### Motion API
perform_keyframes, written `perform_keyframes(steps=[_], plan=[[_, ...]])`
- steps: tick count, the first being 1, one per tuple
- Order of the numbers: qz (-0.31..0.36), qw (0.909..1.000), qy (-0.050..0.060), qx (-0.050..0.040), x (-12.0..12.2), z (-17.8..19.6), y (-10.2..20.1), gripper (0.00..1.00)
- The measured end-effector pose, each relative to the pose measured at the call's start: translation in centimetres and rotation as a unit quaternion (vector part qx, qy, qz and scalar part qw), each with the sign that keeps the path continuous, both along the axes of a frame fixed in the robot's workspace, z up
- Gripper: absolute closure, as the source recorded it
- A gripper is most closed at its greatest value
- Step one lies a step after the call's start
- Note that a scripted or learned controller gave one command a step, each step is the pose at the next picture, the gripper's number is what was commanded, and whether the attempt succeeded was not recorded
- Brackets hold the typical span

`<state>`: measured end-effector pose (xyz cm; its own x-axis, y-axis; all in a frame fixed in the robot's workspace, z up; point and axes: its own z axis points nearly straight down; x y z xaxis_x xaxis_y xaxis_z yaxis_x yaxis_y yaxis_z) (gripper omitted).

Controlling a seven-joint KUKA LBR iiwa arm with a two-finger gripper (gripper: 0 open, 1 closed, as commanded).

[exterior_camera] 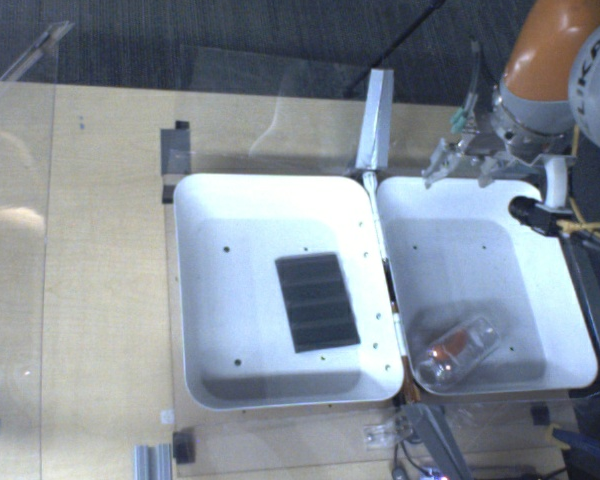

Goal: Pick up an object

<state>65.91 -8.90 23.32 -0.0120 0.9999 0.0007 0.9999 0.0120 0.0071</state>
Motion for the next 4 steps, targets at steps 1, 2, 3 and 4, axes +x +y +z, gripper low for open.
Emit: perform_keyframes(steps=[1, 2, 3, 4], plan=[[-0.069, 0.9976, 0.003, 0.0003, -8.2, -8.7, 0.1, 0.00], [-0.036, 0.9993, -0.001, -0.0008, -14.4, -14.2, -3.0, 0.00], [-0.004, 1.0000, -0.003, 0.0002, -7.3, -14.4, 0.9, 0.00], [-0.009, 1.0000, 0.001, -0.0004, -13.1, -11.1, -4.8, 0.00]])
